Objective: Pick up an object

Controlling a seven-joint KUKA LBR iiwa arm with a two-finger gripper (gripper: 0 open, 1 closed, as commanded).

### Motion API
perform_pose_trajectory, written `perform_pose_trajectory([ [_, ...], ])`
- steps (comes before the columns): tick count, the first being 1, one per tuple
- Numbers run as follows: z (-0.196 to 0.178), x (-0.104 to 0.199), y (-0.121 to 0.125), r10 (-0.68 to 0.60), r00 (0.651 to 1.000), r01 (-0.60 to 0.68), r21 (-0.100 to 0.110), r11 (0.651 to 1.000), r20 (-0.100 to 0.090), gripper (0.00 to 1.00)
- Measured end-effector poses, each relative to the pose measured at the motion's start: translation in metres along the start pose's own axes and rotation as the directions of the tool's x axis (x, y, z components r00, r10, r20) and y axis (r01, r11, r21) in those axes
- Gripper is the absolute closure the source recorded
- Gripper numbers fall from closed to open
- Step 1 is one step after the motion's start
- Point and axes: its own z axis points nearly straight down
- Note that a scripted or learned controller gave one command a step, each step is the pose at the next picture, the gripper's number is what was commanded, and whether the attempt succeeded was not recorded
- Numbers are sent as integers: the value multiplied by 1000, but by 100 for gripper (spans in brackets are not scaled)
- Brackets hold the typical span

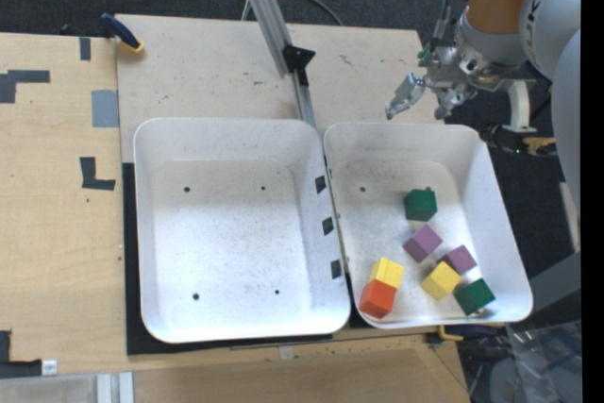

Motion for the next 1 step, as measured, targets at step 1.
perform_pose_trajectory([
  [1,144,19,-57,1,1000,-1,9,1000,-3,0],
])
